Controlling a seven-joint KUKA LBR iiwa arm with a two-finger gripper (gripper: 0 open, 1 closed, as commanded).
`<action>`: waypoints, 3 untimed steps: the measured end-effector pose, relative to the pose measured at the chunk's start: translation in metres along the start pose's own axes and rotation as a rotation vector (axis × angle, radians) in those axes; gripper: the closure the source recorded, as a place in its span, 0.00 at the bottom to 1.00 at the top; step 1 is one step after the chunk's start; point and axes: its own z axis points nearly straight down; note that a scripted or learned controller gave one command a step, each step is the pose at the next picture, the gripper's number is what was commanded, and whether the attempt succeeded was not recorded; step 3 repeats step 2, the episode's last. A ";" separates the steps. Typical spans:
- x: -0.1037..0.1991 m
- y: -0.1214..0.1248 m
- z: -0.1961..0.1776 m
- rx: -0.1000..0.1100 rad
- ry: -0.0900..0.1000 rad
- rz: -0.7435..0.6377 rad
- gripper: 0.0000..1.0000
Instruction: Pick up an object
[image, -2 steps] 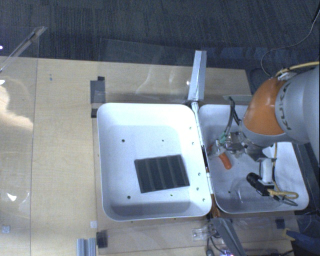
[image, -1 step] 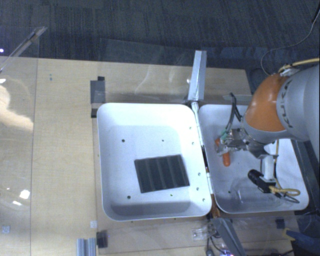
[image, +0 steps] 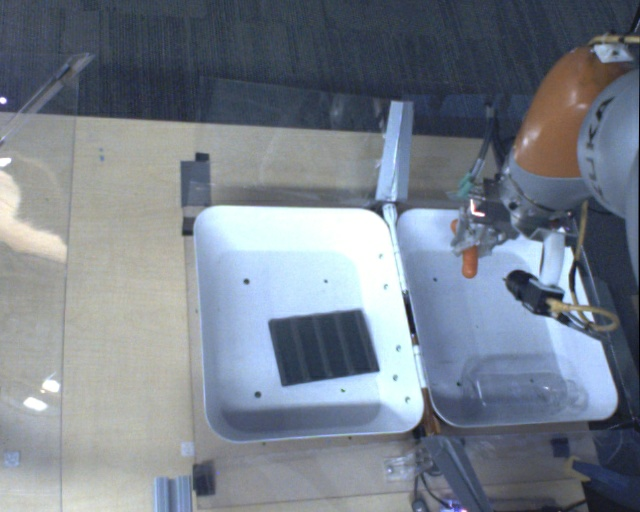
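My gripper (image: 472, 240) hangs over the back left part of the right bin (image: 440, 330), reaching in from the right. A small orange stick-like object (image: 468, 263) sits between its fingertips and points down toward the bin floor; the fingers are shut on it. A clear plastic bottle (image: 522, 387) lies on its side near the front of the right bin. A dark ribbed rectangular pad (image: 324, 346) lies flat in the middle of the left bin (image: 230, 300).
The arm's grey wrist and orange band (image: 560, 110) loom over the right bin's back right corner. A black fitting with a yellow cable (image: 540, 296) hangs off the wrist above the bin. A metal divider post (image: 393, 150) stands behind the bins.
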 end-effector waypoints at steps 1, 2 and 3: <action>-0.001 -0.056 0.038 0.004 0.000 -0.035 1.00; -0.037 -0.021 -0.076 -0.002 0.000 -0.104 1.00; -0.037 -0.021 -0.076 -0.002 0.000 -0.104 1.00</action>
